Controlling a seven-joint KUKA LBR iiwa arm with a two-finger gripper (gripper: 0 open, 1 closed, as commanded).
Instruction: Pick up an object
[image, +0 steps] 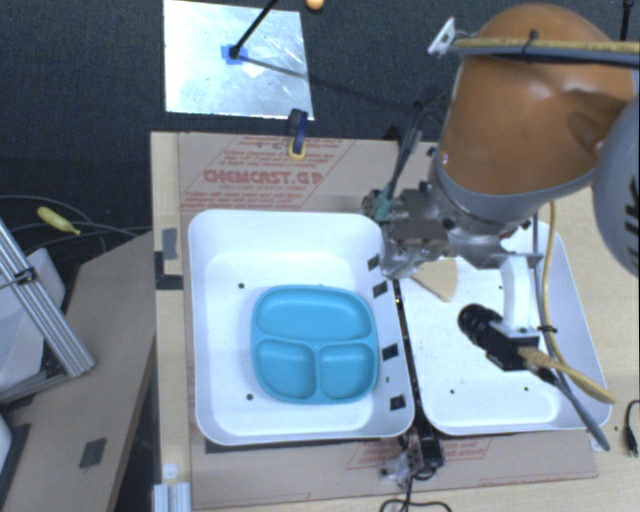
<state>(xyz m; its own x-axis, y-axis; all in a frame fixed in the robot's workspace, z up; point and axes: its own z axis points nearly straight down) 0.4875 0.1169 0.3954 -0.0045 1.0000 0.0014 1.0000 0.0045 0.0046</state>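
Closest to my lens, the arm's orange band (520, 100) looms above the tool (394, 262), which hangs low at the near wall of the white bin (480, 400). I cannot tell whether it is apart or together. A tan wedge (440, 286) lies just beside it and is probably the target. The blue plate (315, 343), farther off in the neighbouring bin (215, 290), looks too broad to grip.

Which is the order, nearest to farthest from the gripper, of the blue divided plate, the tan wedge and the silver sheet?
1. Tan wedge, in the right bin, beside the gripper.
2. Blue divided plate, in the left bin.
3. Silver sheet, at the view's top.
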